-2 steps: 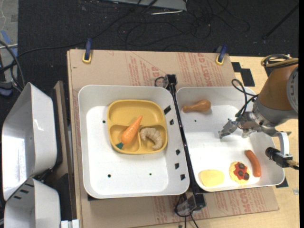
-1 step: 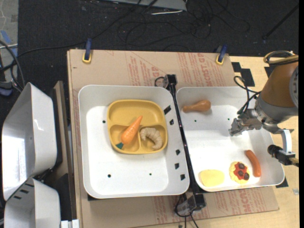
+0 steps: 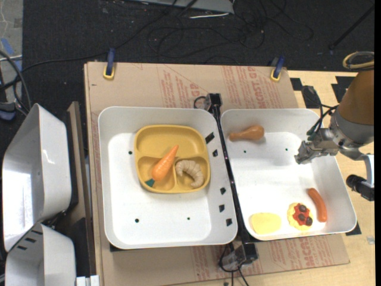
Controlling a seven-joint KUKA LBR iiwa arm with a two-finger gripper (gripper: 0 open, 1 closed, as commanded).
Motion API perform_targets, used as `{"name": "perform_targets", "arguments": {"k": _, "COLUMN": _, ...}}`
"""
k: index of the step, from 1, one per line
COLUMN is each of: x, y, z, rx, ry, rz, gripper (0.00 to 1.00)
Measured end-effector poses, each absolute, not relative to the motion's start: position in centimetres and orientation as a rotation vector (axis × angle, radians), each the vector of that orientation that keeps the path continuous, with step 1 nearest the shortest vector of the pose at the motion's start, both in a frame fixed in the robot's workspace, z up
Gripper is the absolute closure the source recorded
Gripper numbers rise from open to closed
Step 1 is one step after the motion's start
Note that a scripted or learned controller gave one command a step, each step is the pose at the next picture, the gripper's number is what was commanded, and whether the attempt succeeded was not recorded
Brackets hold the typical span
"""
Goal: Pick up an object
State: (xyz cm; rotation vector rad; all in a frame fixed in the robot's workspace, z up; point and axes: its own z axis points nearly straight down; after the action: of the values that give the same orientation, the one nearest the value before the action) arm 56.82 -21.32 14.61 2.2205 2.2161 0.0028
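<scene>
Jaws unclear — gripper [image 3: 305, 154], right bin [image 3: 280, 189]

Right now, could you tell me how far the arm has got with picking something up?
Nothing looks picked yet. The gripper sits low in the right bin, apart from the drumstick and sausage. A grasp and lift remain.

Dark floor [image 3: 53, 22] strewn with black cables [image 3: 178, 31]; cardboard-topped counter [image 3: 172, 88], two yellow clamps [image 3: 109, 71] at far edge; white containers [image 3: 33, 165] left.
</scene>
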Motion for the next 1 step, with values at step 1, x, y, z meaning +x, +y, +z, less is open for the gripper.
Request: {"name": "perform_targets", "arguments": {"k": 1, "x": 56.93, "y": -20.82, "z": 19.02, "rx": 2.215, "ry": 2.221, "rz": 0.004, "gripper": 1.0}}
